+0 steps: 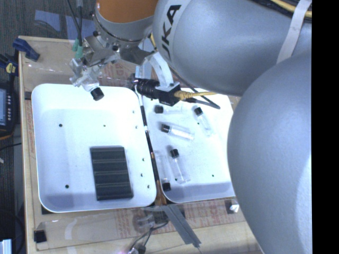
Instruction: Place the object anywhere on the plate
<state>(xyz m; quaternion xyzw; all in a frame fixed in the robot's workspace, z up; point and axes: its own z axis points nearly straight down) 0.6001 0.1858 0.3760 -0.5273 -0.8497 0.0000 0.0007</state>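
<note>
stage: carry, place not yet done | gripper (87, 75): over the left bin's (47, 142) far edge, fingers closed on a clear vial (91, 87) with a black cap | plate (110, 172): dark, bare, nearer in that bin | left: move over plate, release

— What's in the right bin (222, 187)?
— Several clear vials (179, 132) with black caps, lying scattered.
— The left bin (47, 142)?
— Just beside it, rims touching. A blue clamp (24, 47) grips the bench (106, 224) corner.
</note>
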